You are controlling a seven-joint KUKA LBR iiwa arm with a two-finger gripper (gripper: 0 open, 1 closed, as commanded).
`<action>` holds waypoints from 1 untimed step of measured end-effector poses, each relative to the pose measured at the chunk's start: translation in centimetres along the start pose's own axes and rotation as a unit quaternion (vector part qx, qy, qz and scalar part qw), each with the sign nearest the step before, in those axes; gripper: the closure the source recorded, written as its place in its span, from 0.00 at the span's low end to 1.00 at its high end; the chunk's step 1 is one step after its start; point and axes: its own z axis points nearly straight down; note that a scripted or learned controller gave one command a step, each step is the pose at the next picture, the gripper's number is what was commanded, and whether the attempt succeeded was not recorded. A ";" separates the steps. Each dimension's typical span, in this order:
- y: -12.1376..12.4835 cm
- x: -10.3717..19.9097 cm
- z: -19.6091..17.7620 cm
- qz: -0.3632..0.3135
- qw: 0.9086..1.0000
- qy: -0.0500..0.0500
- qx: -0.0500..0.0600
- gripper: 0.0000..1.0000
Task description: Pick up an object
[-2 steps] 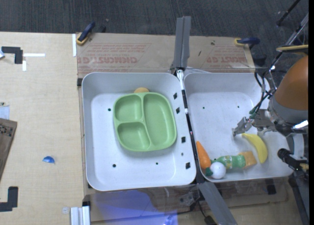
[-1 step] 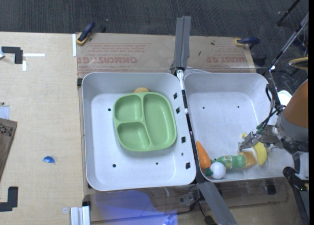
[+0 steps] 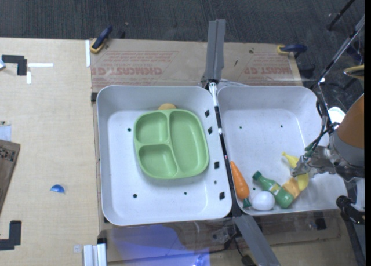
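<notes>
The right bin (image 3: 261,121) holds a cluster at its near side: an orange carrot (image 3: 239,181), a green bottle (image 3: 275,190), a white ball (image 3: 264,201), a small yellow piece (image 3: 289,158) and a yellow-orange piece (image 3: 294,187). My gripper (image 3: 303,168) hangs low at the bin's right side, between the yellow piece and the yellow-orange piece. Its tip is close above them. I see nothing lifted off the bin floor.
The left bin (image 3: 113,143) holds a green divided plate (image 3: 171,143), with a small yellow thing (image 3: 167,107) peeking out behind it. A grey divider post (image 3: 215,50) stands between the bins at the back. The arm enters from the right edge.
</notes>
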 end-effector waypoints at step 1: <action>3.3 2.3 -12.1 0.178 0.984 -0.001 0.000 1.00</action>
